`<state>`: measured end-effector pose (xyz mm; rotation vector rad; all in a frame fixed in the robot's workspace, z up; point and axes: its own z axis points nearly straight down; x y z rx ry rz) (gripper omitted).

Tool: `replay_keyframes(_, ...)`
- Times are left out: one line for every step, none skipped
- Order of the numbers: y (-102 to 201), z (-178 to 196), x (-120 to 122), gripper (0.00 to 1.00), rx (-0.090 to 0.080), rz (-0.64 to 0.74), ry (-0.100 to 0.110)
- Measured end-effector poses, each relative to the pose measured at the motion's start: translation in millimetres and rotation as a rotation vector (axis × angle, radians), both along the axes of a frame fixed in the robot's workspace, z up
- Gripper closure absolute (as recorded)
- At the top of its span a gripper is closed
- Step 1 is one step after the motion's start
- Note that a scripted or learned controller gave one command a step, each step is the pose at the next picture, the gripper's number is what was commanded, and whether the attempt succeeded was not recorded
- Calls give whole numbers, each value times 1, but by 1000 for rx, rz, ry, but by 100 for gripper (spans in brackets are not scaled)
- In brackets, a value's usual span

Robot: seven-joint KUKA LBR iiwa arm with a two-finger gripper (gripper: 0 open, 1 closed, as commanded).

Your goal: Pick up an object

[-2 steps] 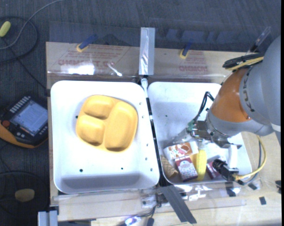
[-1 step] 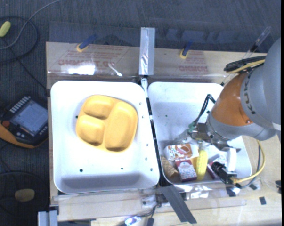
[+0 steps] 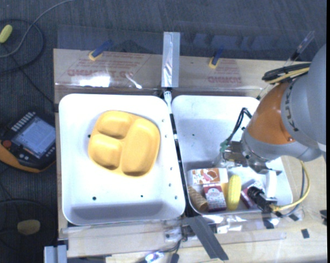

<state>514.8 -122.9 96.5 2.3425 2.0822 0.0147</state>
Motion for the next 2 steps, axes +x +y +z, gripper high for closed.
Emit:
replay_keyframes(0,0,0,0,0,0,1)
replay_keyframes(-33,-1,-31,0,-1,121,17)
